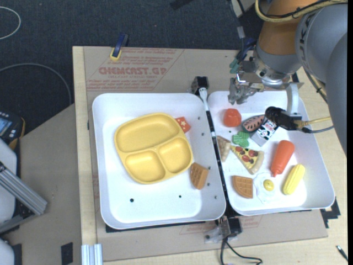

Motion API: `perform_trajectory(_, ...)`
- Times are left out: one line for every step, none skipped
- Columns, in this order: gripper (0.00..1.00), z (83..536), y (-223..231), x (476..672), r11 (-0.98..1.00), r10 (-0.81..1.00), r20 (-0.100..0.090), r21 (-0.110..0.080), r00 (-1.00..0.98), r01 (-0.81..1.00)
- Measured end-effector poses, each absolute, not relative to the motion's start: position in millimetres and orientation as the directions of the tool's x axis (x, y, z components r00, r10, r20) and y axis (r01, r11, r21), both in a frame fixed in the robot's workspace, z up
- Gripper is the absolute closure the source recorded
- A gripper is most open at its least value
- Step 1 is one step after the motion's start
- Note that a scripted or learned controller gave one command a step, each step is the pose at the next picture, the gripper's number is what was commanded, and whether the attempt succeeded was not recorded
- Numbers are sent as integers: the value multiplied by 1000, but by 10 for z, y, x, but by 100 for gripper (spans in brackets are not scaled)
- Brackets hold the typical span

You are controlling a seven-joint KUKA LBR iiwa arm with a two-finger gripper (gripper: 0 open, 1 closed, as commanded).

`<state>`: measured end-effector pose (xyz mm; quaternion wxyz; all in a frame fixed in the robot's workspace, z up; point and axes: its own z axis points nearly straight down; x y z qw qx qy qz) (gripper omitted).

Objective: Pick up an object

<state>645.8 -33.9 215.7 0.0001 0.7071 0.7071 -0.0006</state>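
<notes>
Toy tomato (231,116) below hand (240,96)

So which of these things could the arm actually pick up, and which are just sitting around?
Could be picked up: tomato, carrot, corn, pizza slice, waffle, fried egg, croissant.

Just lying about: yellow divided plate, blue and yellow clamp, cardboard sheet.
</notes>
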Motion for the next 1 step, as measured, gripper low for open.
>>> perform_trajectory(100, 2173, -359, 6491, 1, 1000, -2, 3, -1, 1000)
